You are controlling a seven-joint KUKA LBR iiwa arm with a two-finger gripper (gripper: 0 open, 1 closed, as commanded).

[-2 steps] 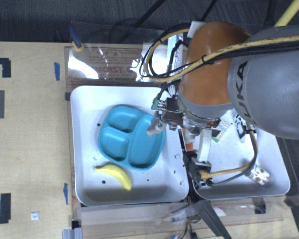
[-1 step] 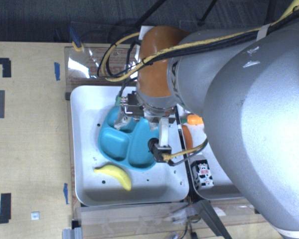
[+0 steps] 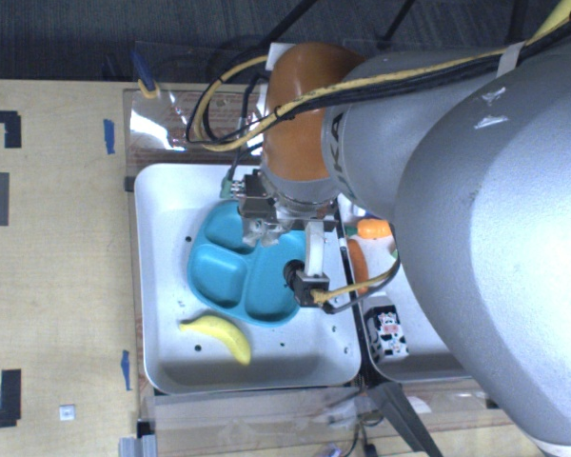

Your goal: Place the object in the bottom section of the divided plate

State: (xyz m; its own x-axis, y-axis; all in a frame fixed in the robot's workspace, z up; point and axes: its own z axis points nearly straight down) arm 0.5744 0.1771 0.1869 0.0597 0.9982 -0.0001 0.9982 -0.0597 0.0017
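The gripper hangs low over the blue divided plate, above its far right part, and the arm's bulk hides its tips, so I cannot tell whether it is apart, together or clamped on anything. The plate lies in the left white bin, toward the middle, its three hollows looking bare where they can be seen. Just near of the plate, on the bin floor at its near left corner, lies a yellow banana, curved, touching or almost touching the plate's rim; it is likely the object to be moved, and it is not yet in any section. It looks like a light toy, probably smooth and a little slippery, stiff enough not to bend; its thick middle, taken across the curve, seems the safest place to grip, since the tapering ends could squirt out. In the right bin, beside the arm, sit an orange carrot-like thing and a small black-and-white carton.
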